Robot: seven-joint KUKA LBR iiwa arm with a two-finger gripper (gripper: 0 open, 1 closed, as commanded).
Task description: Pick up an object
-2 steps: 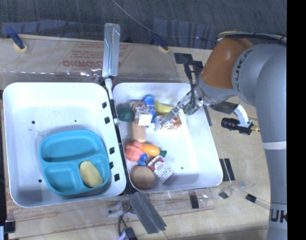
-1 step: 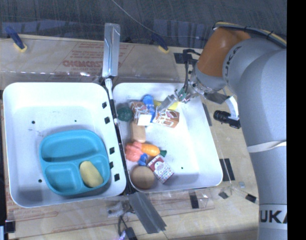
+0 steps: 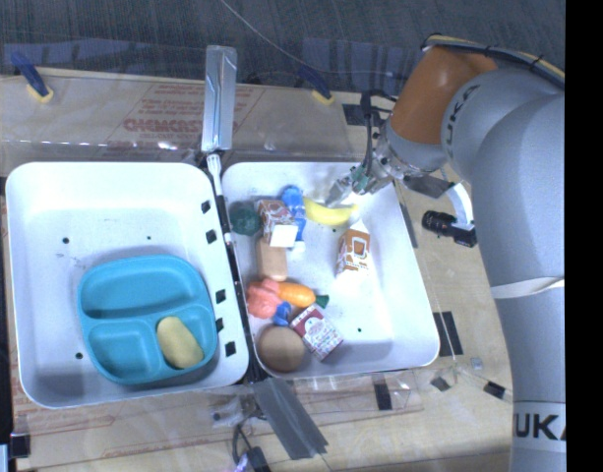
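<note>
Hand [image 3: 360,181] low over right bin's [image 3: 404,313] far edge, beside banana [image 3: 330,212].

There is one camera. It sits high above the bench [image 3: 458,362] and looks down at a slant, so the far side of the bench lies toward 12 o'clock and the near side toward 6 o'clock. It is far enough back to take in both white bins whole. The left bin [image 3: 35,264] lies toward 9 o'clock and the right bin [image 3: 399,313] sits near the middle. The big grey arm [image 3: 508,165] comes in from 3 o'clock.
</note>
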